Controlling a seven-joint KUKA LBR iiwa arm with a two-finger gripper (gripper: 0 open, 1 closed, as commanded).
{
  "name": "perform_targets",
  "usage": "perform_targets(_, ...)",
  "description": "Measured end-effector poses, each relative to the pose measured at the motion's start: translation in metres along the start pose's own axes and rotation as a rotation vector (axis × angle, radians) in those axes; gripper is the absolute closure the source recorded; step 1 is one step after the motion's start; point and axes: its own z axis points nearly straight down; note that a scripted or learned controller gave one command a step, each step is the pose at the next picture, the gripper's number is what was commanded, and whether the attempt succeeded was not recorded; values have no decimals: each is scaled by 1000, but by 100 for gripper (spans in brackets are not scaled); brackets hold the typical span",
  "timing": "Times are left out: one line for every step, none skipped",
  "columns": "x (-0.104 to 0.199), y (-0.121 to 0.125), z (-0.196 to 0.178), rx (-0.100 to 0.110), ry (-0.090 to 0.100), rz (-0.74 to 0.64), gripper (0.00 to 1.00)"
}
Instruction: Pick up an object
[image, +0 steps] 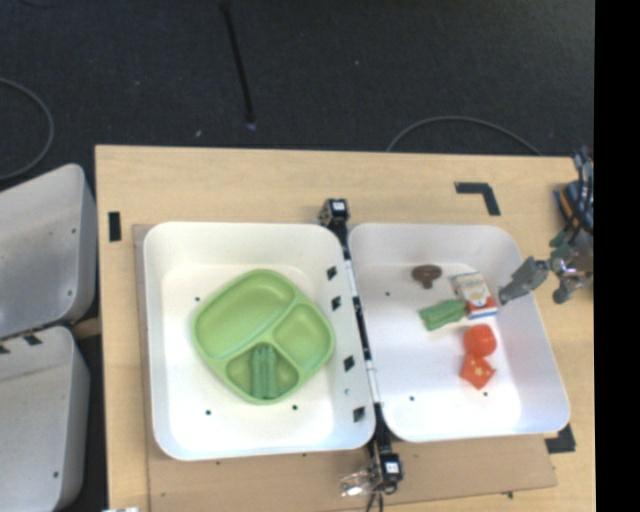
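Tool: you've got the tool (545, 277) at the right rim of the right bin (520, 400), poking in from the right edge; one grey finger slants down-left over the rim, the rest is blurred, so you cannot tell whether the fingers are apart or together, and nothing shows between them.
Nearest thing: look just left of that finger, there's the small white-and-red carton (473, 292), lying flat in the right bin, close to the tool but not touching it.
Green piece: touching the carton's lower-left side, a short green block (440, 315) lies at a slant.
Red pieces: below the carton you have two red-orange lumps, the upper red piece (481, 340) rounded, the lower red piece (477, 373) more ragged, just beside each other and near the tool's side of the bin.
Brown piece: up and left of the carton, a small dark brown lump (427, 273) sits on its own, farthest from the tool of that bunch.
Left bin: over in the left bin (180, 420) you see a light green divided plate (250, 305), three compartments, glossy plastic by the look, with a darker green ridged stick (263, 372) in the lower compartment.
Surface: both bins are shallow, white, round-cornered, side by side on a pale wood table (250, 185) with black corner marks.
Room: dark carpet behind the table with thin cables; pale grey panels at the far left.
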Motion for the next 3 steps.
perform_targets(5,-5,45,2,1,2,0)
perform_targets(-3,-3,91,3,1,4,0)
perform_targets(-14,-2,142,3,0,4,0)
